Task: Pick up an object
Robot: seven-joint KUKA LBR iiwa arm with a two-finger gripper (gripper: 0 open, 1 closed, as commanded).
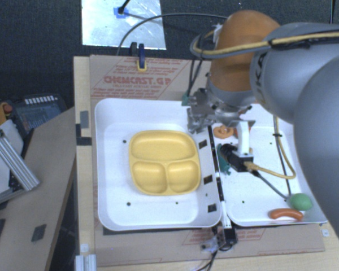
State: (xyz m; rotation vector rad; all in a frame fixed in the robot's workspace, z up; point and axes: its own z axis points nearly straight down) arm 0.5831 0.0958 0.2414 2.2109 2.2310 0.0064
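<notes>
Pincer (202,117) low over the far end of the seam between the two bins, under the orange band of the arm; spread or pressed together, cannot tell, and nothing seen caught in it.

Left bin (113,151): holds one yellow plate (164,162), lying flat near the middle, with one wide compartment at the far side and two smaller ones at the near side, all bare. Right edge of the plate close to the bin's right wall.

Right bin (248,203): small orange ring (223,131) at the far left corner, just right of the pincer. Short white stick (244,137) beside the ring, pointing toward the near side. Well apart, in the near right corner, a green ball (300,201), and just in front of it an orange sausage-shaped piece (286,213) lying along the near wall.
</notes>
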